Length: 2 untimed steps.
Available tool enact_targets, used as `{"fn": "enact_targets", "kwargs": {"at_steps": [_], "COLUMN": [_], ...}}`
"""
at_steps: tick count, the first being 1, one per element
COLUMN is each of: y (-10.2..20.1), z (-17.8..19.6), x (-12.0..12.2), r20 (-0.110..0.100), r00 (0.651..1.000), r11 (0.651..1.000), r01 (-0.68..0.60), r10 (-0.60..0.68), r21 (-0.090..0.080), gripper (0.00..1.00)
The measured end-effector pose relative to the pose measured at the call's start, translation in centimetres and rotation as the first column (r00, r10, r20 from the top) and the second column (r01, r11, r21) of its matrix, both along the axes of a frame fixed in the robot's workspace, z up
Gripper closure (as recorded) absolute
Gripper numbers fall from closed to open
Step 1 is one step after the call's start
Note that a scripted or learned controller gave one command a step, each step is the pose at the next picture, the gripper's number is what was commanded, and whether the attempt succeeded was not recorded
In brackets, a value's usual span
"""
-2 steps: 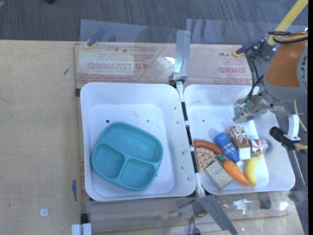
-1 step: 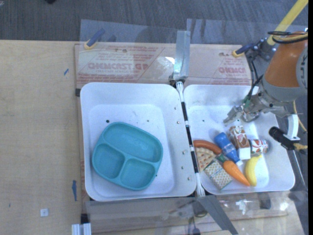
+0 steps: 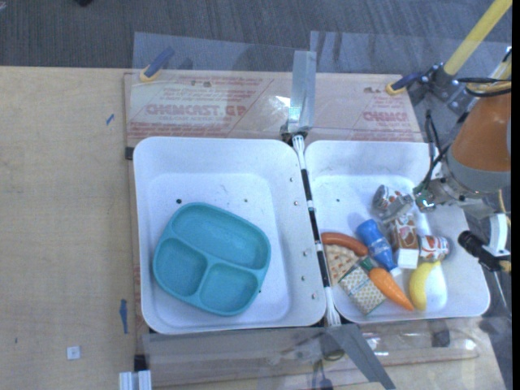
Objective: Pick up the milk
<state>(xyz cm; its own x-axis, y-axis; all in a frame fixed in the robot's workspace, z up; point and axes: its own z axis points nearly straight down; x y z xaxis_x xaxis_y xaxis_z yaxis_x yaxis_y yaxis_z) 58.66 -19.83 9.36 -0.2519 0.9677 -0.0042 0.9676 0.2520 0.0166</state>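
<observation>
The milk looks like the small brown-and-white carton lying in the right bin, between a blue bottle and a red-and-white can. My gripper reaches in from the right and hangs low over the bin's back part. It is just above and slightly left of the carton. Its metal tip is small and blurred here. I see nothing clearly held in it.
The right bin also holds a sausage, a pizza slice, a checkered box, a carrot and a yellow fruit, packed closely. A teal divided plate lies in the left bin.
</observation>
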Motion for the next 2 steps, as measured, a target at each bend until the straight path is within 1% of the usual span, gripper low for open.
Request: {"fn": "enact_targets", "kwargs": {"at_steps": [1,2], "y": [0.0,4.2], "z": [1.1,8.2], "x": [0.1,6.7], "r20": [0.005,-0.014], "r00": [1.0,0.978], "r11": [1.0,0.978], "r01": [0.001,0.208], "r10": [-0.001,-0.208], "r21": [0.0,-0.002], "gripper": [1.0,1.0]}}
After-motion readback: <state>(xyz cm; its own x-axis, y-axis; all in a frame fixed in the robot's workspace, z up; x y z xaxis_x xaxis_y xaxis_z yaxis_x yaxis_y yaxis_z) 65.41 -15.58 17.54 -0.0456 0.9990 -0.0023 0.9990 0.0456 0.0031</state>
